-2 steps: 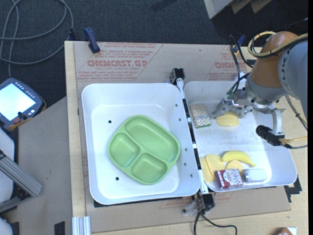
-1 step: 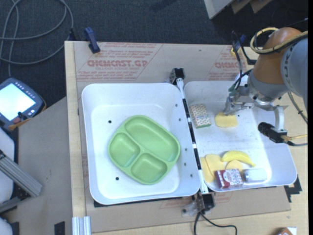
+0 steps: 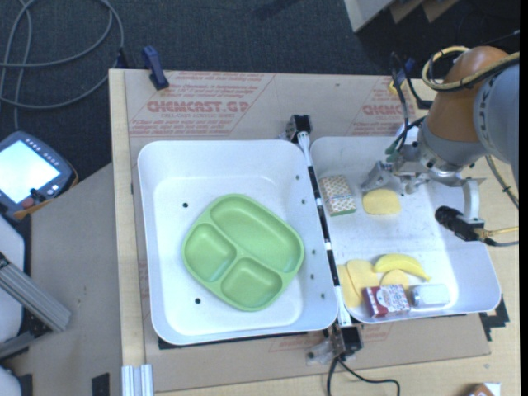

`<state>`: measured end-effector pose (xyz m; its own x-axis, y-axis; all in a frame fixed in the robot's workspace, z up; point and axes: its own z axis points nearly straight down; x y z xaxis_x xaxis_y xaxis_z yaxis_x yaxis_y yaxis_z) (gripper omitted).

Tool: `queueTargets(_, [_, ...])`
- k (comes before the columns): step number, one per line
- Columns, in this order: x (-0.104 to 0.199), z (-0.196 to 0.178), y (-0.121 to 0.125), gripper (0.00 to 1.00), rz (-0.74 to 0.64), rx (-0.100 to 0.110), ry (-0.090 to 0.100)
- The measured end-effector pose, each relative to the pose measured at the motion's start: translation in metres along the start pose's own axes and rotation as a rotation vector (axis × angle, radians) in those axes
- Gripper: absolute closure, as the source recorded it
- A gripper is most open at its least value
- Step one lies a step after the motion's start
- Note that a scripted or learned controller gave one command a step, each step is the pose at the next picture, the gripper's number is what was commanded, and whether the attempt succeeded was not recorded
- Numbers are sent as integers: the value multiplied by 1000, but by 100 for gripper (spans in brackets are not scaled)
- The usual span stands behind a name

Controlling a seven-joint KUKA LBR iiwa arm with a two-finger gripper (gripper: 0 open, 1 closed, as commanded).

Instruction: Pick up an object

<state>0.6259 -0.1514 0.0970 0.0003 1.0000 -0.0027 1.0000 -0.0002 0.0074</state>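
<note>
**Pale yellow object under the gripper in the right bin**

Pale yellow object (image 3: 382, 202), flat and rounded, lies in the upper part of the right bin (image 3: 462, 258), right of centre in the frame.

Nearest the bottom edge, in that bin's lower corner, a red packet (image 3: 386, 300) lies against a clear wrapped item (image 3: 431, 295), with a banana (image 3: 400, 264) just above and a yellow slice (image 3: 356, 280) to the left.

In the left bin (image 3: 165, 180) sits a green divided tray (image 3: 242, 251).

Higher up, a patterned sponge (image 3: 338, 194) rests by the bins' shared wall, near the pale object.

The gripper (image 3: 394, 177) hangs just above the pale object; whether it is clenched or released cannot be told.
</note>
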Motion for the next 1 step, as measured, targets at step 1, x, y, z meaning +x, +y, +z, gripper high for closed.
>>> queueTargets(1, [21, 11, -23, 0, 0, 6, 2])
